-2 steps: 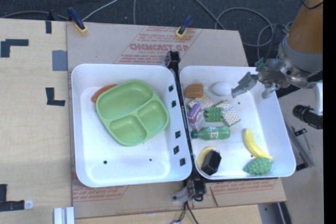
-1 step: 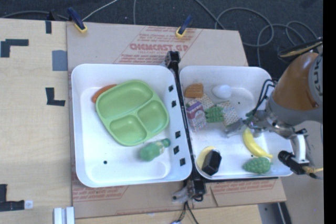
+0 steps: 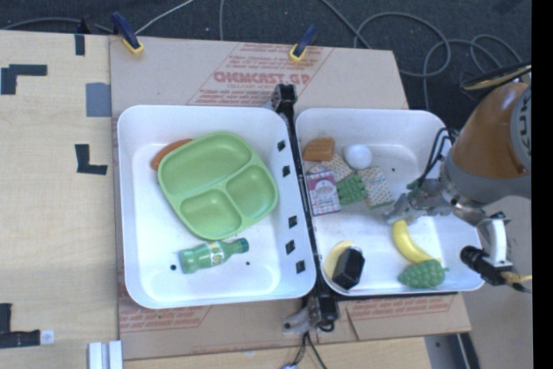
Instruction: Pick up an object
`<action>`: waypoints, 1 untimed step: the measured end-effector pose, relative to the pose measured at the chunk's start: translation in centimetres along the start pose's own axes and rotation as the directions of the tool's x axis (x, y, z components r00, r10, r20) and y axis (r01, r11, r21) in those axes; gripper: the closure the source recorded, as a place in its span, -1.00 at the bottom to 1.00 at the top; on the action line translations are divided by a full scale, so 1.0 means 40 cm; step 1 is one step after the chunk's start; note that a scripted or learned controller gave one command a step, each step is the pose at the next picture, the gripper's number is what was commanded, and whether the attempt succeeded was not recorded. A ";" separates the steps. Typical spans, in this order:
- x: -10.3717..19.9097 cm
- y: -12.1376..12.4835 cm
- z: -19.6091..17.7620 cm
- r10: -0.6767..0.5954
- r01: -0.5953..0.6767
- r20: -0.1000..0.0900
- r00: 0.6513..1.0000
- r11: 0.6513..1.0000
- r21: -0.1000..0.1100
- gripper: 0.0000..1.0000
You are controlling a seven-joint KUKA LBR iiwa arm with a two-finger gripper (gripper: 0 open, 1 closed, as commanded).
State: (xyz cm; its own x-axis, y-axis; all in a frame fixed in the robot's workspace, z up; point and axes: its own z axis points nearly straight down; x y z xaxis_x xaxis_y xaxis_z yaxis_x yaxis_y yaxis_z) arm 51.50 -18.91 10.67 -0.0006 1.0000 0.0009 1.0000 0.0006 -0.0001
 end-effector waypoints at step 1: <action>0.126 -0.054 0.051 0.000 0.000 0.003 1.000 1.000 -0.005 1.00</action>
State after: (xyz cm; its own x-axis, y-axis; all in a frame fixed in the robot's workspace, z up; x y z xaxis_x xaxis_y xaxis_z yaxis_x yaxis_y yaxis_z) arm 49.35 -13.86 8.65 -0.0004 1.0000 -0.0020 1.0000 0.0004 0.0045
